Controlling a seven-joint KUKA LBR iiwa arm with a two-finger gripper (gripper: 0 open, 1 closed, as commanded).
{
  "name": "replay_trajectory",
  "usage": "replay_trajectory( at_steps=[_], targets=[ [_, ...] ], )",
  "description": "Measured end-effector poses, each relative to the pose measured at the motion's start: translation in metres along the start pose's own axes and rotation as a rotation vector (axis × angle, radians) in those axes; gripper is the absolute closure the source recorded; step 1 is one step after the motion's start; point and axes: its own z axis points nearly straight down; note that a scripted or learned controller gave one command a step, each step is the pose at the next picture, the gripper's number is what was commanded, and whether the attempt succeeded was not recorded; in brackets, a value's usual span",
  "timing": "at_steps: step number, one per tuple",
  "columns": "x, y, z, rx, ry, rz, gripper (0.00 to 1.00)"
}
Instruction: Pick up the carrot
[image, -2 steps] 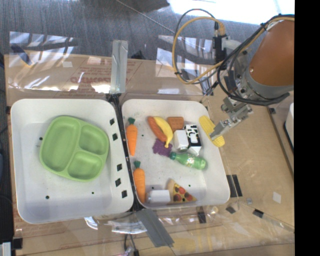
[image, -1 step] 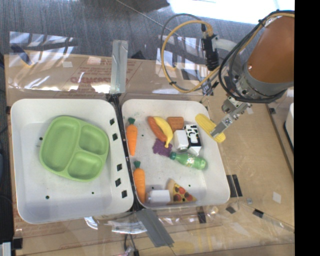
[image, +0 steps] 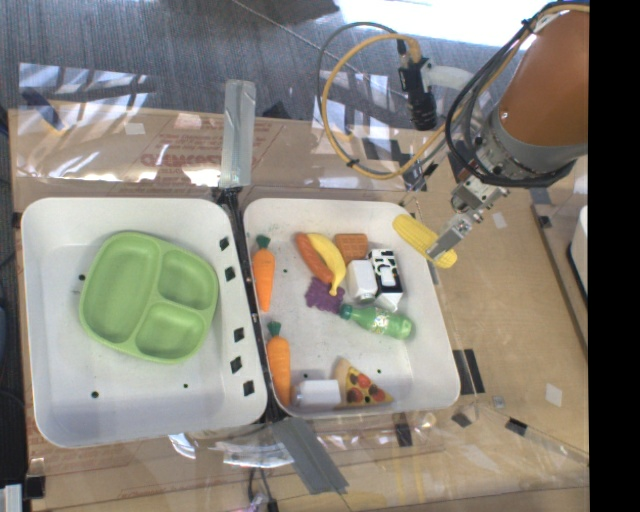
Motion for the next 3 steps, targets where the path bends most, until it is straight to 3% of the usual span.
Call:
replay_trajectory(
  at_steps=[1,2,3],
  targets=[
    [-0.003,0.001,-0.013,0.005,0.005,-0.444,1.00],
    [0.038,-0.036,0.008,0.005,0.003,-0.664,1.00],
    [-0.049,0.025,0.042,0.001,-0.006,-0.547,1.00]
  ],
)
